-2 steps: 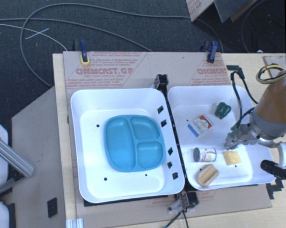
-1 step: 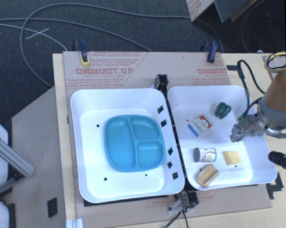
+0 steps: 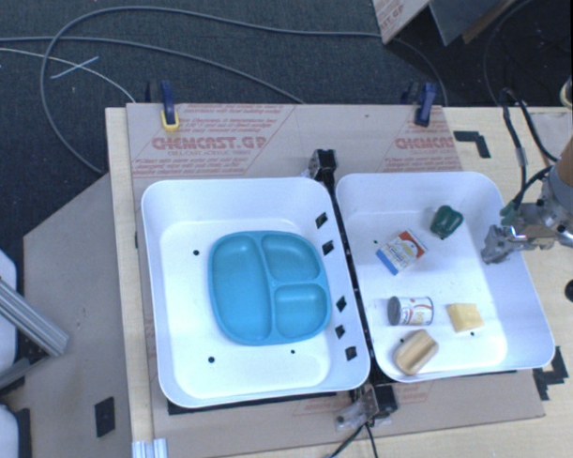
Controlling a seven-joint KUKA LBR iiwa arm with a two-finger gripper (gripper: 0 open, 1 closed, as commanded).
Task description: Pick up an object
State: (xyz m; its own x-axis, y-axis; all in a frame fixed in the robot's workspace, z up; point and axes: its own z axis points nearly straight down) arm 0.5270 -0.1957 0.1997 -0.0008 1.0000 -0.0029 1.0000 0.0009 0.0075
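The gripper [image 3: 496,245] was seen over the right bin's [image 3: 519,300] far edge, with nothing between it and the bin wall; its opening could not be told. Nothing had been lifted. The green object [image 3: 446,222] lay nearest, just inward; the small can [image 3: 410,311] farther off.
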